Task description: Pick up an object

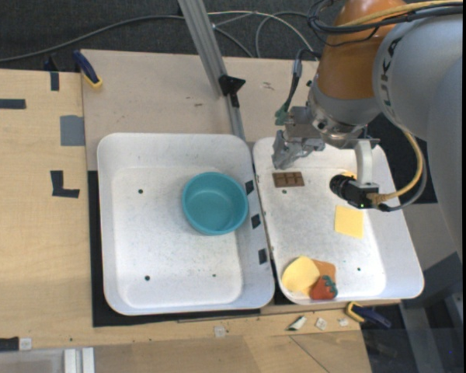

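My hand (286, 155) is over the far left corner of the right bin (388, 282), fingers pointing down near the bin's rim. Can't tell whether they're apart or together from this angle. Nothing visible between them.

Nearest candidate: chocolate bar (289, 179), just in front of my hand, lying flat on the bin floor. Small brown rectangle, scored into squares, long side running left-right. Looks apart from my fingertips, but close.

Other items in the same bin:
- yellow square slice (349, 221), flat, thin, pale yellow, mid-bin toward the right, slightly rotated.
- yellow wedge (300, 275) at the near left corner, rounded, brighter yellow.
- orange piece (325, 270) touching the wedge on its right side.
- red piece (324, 288) with a bit of green on top, touching the orange one, nearest the front wall.

Left bin (120, 158): one teal bowl (213, 203), upright, round, sitting right of centre, near the wall shared with the right bin.

Both bins sit side by side on the surface (31, 208), touching along their inner edges. My wrist's orange band (357, 37) is above the far end of the right bin.
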`<state>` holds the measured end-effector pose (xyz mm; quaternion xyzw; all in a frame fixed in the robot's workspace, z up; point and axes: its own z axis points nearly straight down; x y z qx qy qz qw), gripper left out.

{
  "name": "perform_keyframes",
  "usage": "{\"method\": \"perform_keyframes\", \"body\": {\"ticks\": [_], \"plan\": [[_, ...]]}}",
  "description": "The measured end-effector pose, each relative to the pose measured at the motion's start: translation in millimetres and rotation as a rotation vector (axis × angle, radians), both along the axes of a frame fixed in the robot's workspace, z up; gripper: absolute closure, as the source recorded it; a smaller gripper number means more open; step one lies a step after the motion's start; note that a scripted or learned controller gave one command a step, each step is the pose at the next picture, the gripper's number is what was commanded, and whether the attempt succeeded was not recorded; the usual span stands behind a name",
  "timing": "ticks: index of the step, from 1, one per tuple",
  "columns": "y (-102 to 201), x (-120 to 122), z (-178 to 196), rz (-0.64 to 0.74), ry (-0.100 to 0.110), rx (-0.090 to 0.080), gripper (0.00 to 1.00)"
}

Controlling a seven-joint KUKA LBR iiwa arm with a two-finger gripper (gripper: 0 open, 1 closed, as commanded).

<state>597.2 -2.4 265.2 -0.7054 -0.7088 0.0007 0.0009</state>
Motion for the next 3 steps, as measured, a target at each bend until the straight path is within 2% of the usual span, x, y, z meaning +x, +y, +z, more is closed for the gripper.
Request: {"method": "perform_keyframes", "body": {"ticks": [2, 3], "plan": [[87.1, 42.1, -11.4, 0.001, -0.002, 0.001, 1.00], [84.1, 41.5, -11.3, -0.003, -0.001, -0.002, 0.00]]}}
